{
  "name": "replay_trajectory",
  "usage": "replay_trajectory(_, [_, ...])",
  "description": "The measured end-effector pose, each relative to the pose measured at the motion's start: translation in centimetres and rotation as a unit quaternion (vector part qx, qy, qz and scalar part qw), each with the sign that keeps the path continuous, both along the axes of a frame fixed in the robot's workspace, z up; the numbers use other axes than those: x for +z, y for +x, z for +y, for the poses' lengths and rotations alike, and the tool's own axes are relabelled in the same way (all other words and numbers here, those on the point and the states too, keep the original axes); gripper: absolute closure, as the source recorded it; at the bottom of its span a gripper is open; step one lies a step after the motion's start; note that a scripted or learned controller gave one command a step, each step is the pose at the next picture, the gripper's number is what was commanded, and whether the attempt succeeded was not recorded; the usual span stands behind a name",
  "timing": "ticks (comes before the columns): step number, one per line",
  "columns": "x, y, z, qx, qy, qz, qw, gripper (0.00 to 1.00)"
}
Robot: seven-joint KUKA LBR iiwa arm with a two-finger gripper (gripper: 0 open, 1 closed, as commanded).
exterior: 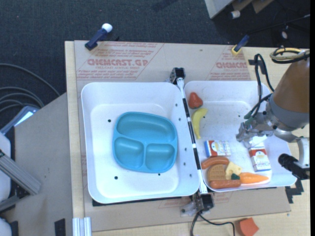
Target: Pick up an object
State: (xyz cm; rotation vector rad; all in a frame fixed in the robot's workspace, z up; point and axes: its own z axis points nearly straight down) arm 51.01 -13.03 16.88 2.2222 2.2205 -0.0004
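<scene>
Hovering low in the right bin (221,95), hand (250,134) state cannot be told; nothing seen lifted, pick judged undone.

Two white bins on the bench: left bin (93,132), right bin (226,95). One blue divided plate (145,141). One banana (198,122). One red strawberry-like piece (196,101). Two small cartons (217,148) (259,160). One carrot (251,178). Two sausages (215,162) (224,184). One round cookie (215,173). One gripper (251,136).
</scene>
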Motion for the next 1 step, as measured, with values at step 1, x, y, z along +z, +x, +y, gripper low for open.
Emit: replay_trajectory(1, [-0.01, -0.01, 0.01, 0.000, 0.0001, 0.000, 1.0000, 0.00])
